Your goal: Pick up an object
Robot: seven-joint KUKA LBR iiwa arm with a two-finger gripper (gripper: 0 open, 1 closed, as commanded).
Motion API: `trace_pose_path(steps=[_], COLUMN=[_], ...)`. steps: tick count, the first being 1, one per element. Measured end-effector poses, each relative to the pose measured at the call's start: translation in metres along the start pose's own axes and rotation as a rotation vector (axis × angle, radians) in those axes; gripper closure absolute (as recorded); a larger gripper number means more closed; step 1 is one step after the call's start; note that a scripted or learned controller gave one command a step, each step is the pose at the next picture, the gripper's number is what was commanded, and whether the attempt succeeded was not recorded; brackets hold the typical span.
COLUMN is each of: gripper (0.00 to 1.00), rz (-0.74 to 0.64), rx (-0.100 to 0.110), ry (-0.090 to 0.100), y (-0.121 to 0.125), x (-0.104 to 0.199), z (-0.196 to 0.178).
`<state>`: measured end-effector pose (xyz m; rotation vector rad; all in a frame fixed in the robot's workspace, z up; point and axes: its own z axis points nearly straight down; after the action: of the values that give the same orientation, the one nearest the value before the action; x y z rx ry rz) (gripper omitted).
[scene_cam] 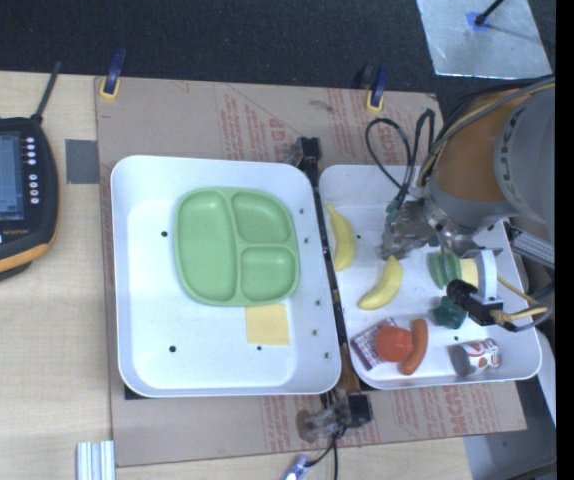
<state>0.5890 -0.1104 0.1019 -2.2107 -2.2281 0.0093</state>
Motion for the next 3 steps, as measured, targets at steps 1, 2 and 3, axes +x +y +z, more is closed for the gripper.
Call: trace_pose_path(steps=[1,2,3], gripper=[1.0,0.0,0.0], rz=[0.003,0.003,0.006], rx=[-0.004,-0.003,-0.005], ry=[0.003,0.002,0.001], y=[-0.049,-0.05,0.005], x=[0.032,0.032,-0.031], z=[-0.09,-0.09,-0.134])
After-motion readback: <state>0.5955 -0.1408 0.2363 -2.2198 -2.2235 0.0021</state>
